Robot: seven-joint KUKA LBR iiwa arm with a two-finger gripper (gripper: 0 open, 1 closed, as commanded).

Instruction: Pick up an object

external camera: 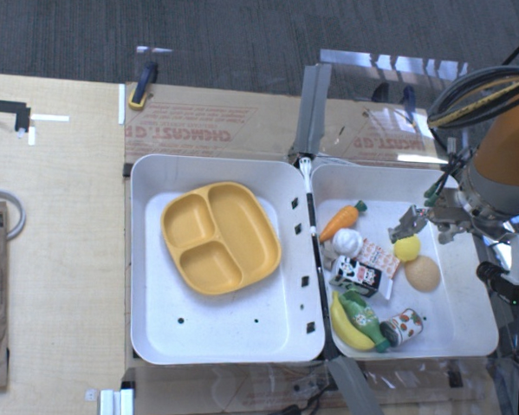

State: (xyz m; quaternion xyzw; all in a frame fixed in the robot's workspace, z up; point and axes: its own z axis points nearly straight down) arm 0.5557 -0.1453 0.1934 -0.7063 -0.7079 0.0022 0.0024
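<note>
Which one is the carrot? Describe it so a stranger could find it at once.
Start at the right-hand bin, the one crowded with toy food. Look to its upper left, near the divider beside the yellow tray. The carrot lies there at a slant above a white garlic bulb; it alone is orange, tapered and green-topped.

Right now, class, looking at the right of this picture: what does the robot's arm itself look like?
The arm is grey with a rounded orange band above the wrist. Black and yellow cables loop over its top. Below the band sits a grey metal gripper of angular, bracket-like parts, hanging above the white right bin.
</note>
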